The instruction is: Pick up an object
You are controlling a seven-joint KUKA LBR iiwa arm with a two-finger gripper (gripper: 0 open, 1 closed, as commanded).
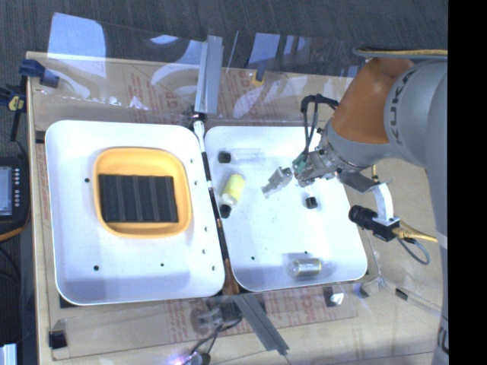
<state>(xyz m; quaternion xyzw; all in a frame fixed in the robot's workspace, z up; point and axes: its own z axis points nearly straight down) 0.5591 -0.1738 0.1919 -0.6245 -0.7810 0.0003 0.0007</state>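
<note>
A: Camera view first, going left to right. What is lying where?

B: Left bin (68, 272) is carrying a yellow tray (141, 163) with dark slots. Right bin (259, 272) is holding the loose things: a small black piece (224, 157) near the top left, a yellow cylinder (232, 188) just under it, a clear tube (245, 155) lying beside the black piece, a metallic can (305, 265) lying on its side near the front wall, and another small black piece (310, 201) toward the right.

A: And the gripper?

B: The gripper (278, 179) is hanging over the middle of the right bin, pointing left. I am not managing to tell whether it is wide or narrow, and nothing is showing between its tips.

A: So which object is it standing nearest to?

B: I am judging the yellow cylinder the likeliest target. It is lying to the left of the gripper and slightly lower in the view, near but apart. Its long axis is running roughly top to bottom, tilting a little.

A: The black piece on the right?

B: That one is sitting behind the tips, under the wrist side, so reaching it is looking awkward.
</note>
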